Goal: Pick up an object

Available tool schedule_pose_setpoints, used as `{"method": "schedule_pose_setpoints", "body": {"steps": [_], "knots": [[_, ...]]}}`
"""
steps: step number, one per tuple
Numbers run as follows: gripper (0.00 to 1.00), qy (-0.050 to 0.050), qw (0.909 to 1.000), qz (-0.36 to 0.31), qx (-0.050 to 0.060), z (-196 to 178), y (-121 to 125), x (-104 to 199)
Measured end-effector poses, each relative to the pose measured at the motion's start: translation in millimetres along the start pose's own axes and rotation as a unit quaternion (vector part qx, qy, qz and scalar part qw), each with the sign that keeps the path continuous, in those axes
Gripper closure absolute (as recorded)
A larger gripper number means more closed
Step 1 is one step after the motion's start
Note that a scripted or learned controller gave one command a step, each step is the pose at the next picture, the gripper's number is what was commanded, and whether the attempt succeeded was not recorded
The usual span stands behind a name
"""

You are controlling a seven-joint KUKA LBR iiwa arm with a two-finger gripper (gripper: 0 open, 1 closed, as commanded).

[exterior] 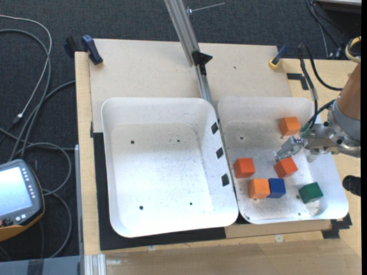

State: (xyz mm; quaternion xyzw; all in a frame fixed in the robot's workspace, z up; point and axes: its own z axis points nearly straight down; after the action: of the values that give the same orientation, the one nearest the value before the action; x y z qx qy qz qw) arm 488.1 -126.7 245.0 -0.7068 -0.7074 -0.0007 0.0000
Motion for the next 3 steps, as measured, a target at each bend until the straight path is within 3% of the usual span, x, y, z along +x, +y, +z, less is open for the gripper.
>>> {"method": "schedule_pose_setpoints", "body": {"steps": [1,2,3], "knots": [[0.0,-0.001,1.0,0.0,-0.001,112.9,20.3,-22.6],[1.0,-0.001,1.0,0.0,-0.001,104.8,20.5,-22.6],[1.0,0.0,1.0,0.002,0.002,119.8,46.9,-5.7]]}}
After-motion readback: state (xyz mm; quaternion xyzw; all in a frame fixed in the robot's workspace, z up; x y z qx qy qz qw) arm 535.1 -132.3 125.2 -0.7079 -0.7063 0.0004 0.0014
